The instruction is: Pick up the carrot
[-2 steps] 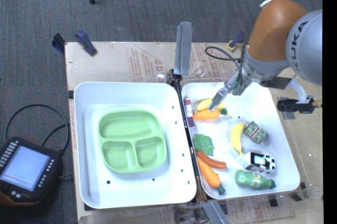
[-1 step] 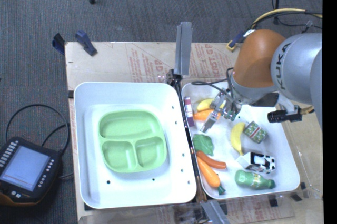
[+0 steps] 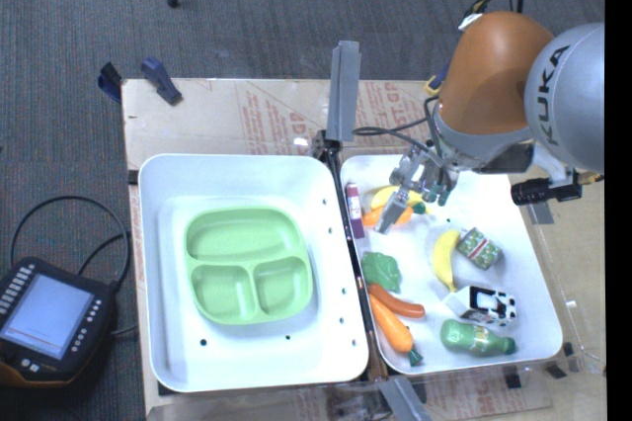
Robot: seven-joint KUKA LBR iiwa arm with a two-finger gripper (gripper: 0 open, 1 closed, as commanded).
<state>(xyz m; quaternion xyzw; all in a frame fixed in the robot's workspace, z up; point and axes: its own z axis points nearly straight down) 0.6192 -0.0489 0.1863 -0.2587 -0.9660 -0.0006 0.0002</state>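
Camera view, read left to right: the left bin (image 3: 158, 211) holds a green divided tray (image 3: 249, 263); the right bin (image 3: 538, 305) holds the food items. The carrot (image 3: 392, 326) lies near the right bin's front left corner, just beside a red sausage-like piece (image 3: 398, 301) and below a green leafy piece (image 3: 381, 270). The gripper (image 3: 400, 208) hangs over the bin's rear left area, near a yellow item (image 3: 383, 198). Its fingers appear slightly parted with nothing between them.

Step in hand, by judgement: approach, grasp not yet made. The carrot lies well apart from the jaws, toward the bench front. The next move calls for travel forward, alignment across the carrot's width, then descent.
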